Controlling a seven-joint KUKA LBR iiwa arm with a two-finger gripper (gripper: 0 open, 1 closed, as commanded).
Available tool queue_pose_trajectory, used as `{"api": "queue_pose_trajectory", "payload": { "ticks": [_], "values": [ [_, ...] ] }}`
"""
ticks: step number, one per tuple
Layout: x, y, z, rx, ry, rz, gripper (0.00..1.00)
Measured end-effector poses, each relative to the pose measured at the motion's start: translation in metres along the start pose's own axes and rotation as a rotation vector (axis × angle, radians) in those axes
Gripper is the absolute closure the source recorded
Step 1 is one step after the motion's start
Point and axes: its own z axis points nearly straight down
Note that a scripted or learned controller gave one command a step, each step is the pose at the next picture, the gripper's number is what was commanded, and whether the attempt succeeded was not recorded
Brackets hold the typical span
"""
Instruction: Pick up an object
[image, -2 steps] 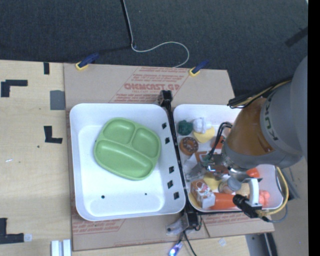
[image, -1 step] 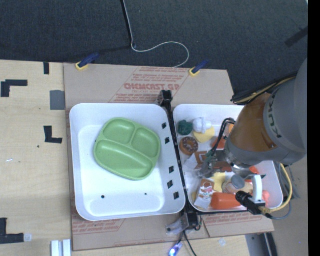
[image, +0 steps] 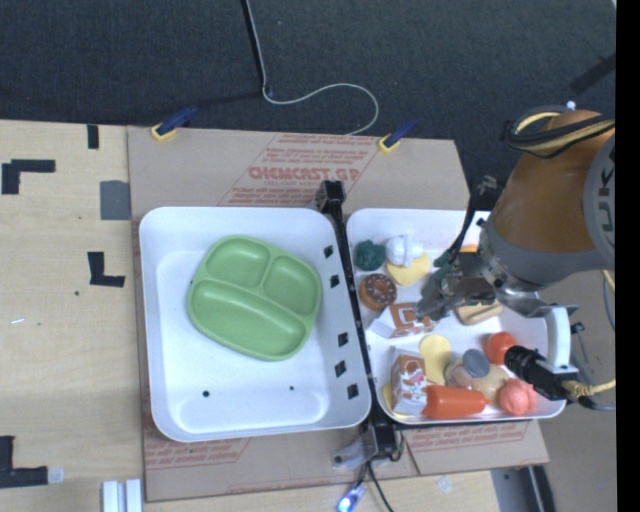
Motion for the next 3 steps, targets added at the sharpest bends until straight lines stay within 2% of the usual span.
{"api": "queue_pose_trajectory", "payload": {
  "ticks": [1, 2, 3],
  "values": [
    [0.046, -0.002, 0.036, 0.017, -0.001, 0.004, 1.0],
    [0.106, 0.0, -0.009, 0.011, 0.001, -0.001, 1.0],
    [0.11, 0.002, -0.141, 0.0, 0.001, 0.003, 1.0]
  ]
}}
